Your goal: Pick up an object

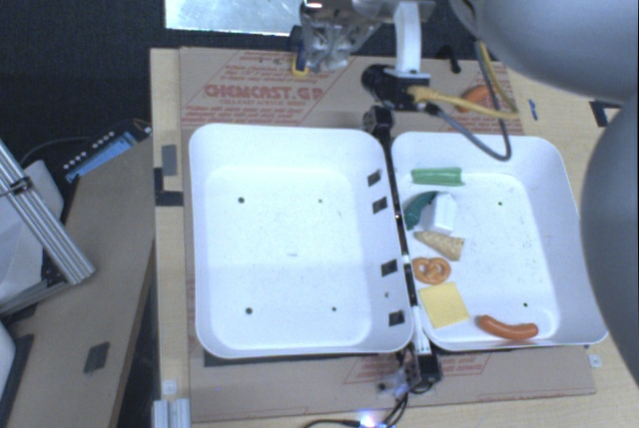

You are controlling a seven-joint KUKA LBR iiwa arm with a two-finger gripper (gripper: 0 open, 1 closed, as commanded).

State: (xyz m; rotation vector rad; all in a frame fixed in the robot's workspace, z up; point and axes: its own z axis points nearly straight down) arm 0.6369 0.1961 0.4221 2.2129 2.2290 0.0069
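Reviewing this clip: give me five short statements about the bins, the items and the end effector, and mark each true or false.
1. All the items lie in the right bin. True.
2. The sausage lies at the far edge of its bin. False: it lies near the front edge.
3. The end effector hangs above the board behind the left bin. True.
4. The pretzel lies between the wedge and the yellow slice. True.
5. The green item lies in the left bin. False: it lies at the far end of the right bin.
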